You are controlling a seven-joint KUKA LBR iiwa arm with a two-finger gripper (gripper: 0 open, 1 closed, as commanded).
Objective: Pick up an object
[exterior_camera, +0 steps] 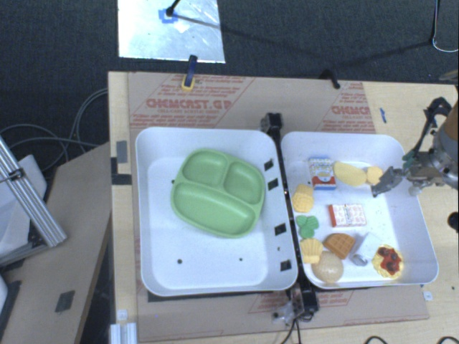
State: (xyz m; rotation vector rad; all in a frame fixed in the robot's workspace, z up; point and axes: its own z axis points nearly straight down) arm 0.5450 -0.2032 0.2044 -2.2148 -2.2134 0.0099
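The right bin [401, 149] holds several toy foods. At its back lie a blue and red carton [323, 172], a yellow lemon-shaped piece [350, 173] and a small yellow chunk [374, 174]. Lower down are a corn cob [303, 198], a red and white packet [347, 215], a green piece [308, 226], a brown waffle [339, 244], a beige bun [329, 267] and a pizza slice [388, 261]. My gripper [399, 185] hangs over the bin's right side, just right of the small yellow chunk, open with nothing between its fingers.
A green divided plate [217, 193] sits in the left bin [158, 264]. A black divider with clips [281, 192] runs between the bins. A yellow clamp [188, 82] and a shiny sheet [171, 20] sit behind the bins.
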